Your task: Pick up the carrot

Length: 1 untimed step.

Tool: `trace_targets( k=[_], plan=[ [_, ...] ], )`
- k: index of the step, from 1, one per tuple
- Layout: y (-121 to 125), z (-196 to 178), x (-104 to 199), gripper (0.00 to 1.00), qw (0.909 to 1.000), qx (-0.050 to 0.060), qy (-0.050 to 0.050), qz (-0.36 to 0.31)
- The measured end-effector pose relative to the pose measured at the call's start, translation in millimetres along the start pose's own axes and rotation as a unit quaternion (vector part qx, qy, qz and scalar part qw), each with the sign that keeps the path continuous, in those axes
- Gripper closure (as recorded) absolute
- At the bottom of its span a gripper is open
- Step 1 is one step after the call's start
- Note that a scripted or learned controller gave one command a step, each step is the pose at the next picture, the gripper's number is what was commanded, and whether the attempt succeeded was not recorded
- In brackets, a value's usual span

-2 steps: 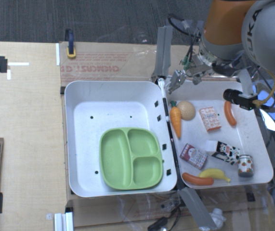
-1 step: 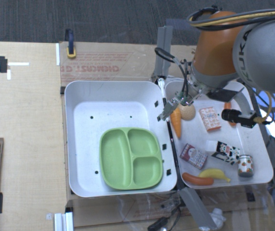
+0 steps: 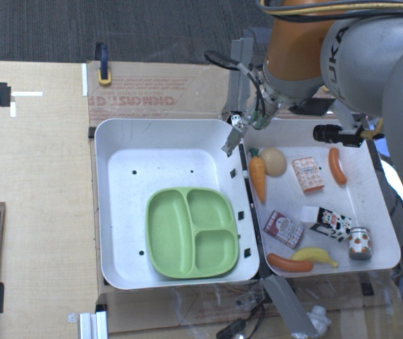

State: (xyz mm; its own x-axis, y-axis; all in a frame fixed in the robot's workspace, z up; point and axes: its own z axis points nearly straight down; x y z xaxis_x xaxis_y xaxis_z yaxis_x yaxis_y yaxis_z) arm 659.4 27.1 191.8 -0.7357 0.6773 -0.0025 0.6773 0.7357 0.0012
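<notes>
Sausage, long and orange-red [image 3: 290, 263], lies along the near edge of the right white bin [image 3: 388, 210], with a small yellow banana [image 3: 315, 256] touching it on the right. Just beyond these I see a flat red-and-white packet [image 3: 283, 229], a black-and-white cow-patterned carton [image 3: 330, 224] and a small spotted jar with a grey lid [image 3: 358, 244] at the near right corner. The left white bin [image 3: 116, 189] holds a light green plastic plate with three compartments [image 3: 193, 232] in its near half. Farther back in the right bin, the orange carrot with a green top [image 3: 257, 176] lies beside the wall between the two bins, leaf end pointing away from me, touching a round beige potato-like object [image 3: 273, 162] on its right. To the right sit a pink-and-white snack box [image 3: 308, 174] and a second small red sausage [image 3: 337, 166]. Beyond the carrot, the gripper [image 3: 233, 138] hangs over the far end of the dividing wall, apart from the carrot; I cannot tell how it is set. The grey arm with its orange band [image 3: 307, 41] comes in from the far right.
</notes>
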Motion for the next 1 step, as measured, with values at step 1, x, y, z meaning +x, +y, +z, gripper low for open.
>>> trace_targets(
  k=[1],
  plan=[
    [-67.8,-3.3,-3.9,0.0,1.0,0.001,0.0,0.005]
  ],
)
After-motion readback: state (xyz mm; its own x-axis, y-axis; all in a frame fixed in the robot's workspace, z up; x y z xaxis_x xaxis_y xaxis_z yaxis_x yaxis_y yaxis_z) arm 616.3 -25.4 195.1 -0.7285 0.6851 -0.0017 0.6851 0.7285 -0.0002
